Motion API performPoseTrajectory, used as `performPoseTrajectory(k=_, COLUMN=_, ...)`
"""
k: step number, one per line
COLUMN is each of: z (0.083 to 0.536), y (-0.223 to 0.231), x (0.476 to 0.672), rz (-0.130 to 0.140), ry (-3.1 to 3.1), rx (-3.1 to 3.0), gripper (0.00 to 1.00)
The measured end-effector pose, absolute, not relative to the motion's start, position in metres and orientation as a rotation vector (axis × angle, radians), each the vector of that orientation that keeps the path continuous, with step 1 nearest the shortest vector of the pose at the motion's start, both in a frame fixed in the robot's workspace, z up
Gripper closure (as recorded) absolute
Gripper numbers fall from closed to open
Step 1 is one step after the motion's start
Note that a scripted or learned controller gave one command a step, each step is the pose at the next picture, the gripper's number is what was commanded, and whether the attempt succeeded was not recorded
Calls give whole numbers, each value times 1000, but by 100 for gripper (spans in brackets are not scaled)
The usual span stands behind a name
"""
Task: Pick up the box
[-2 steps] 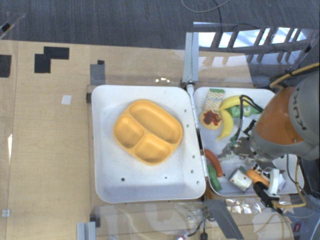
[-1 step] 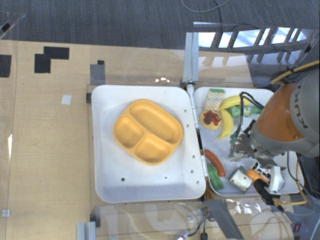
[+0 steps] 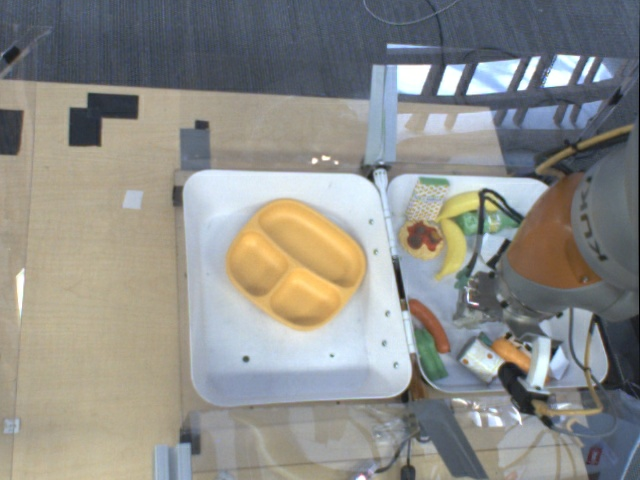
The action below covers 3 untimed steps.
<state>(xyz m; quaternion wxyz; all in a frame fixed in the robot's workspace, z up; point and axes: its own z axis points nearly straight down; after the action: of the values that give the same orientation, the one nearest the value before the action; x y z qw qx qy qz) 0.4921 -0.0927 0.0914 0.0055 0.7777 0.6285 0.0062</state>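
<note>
Two white bins sit on the desk, the box (image 3: pixel 427 201) at the right bin's (image 3: pixel 447 380) far left corner beside a banana (image 3: pixel 458 230), while the gripper (image 3: pixel 478 303) hovers nearer mid-bin, its state impossible to tell.

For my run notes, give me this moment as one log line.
task: pick up box | arm: over right bin | box: at bin's far left corner, untouched | banana: beside box | yellow tray: left bin
</note>
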Motion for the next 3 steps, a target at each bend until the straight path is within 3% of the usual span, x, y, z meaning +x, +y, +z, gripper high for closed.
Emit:
performPoseTrajectory(k=2, z=91, y=-87, x=493, rz=23, ry=1731, rx=2605, gripper=100)
performPoseTrajectory(k=3, z=143, y=-129, x=488, rz=2, ry=1240, rx=2886, gripper=100)
